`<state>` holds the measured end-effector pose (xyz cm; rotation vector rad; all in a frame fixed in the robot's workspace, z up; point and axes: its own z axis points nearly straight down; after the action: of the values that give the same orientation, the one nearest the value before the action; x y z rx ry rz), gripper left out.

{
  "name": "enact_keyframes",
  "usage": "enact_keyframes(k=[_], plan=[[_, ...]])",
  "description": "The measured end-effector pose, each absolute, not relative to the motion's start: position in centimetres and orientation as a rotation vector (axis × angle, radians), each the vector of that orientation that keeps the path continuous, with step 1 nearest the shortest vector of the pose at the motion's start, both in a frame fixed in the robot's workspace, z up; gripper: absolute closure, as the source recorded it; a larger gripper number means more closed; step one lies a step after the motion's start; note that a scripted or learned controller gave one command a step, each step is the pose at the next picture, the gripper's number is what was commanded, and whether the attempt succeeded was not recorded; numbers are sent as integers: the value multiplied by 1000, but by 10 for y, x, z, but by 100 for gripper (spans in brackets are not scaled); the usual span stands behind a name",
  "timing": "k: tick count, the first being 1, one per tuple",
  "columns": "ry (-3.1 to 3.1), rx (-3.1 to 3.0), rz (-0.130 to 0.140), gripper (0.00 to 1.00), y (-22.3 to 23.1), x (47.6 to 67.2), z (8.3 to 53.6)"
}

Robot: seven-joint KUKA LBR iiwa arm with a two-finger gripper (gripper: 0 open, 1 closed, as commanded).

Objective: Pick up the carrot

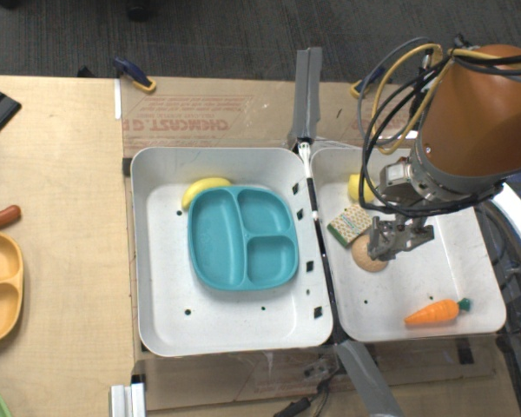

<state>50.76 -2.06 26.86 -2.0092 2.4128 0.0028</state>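
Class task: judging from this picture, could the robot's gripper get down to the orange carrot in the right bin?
Probably yes. The orange carrot lies apart on bare bin floor, nothing covering it; the gripper hangs above the round tan piece nearby.

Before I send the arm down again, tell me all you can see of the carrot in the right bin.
The carrot is a small toy, plastic by its look: a smooth orange tapered body with a short green stub at its thick end. It lies flat on the floor of the right bin near the front right corner, tip toward the view's left, green end to the right and slightly raised. Nothing touches it but the bin floor. The claw is apart from it, over a round tan piece.
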Motion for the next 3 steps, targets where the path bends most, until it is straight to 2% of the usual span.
enact_keyframes(k=[1, 2, 3], plan=[[2440, -1973, 0, 100, -46, 485, 290], [2601, -1757, 1, 100, -12, 479, 289], [2695, -1609, 1, 100, -94, 479, 274]])
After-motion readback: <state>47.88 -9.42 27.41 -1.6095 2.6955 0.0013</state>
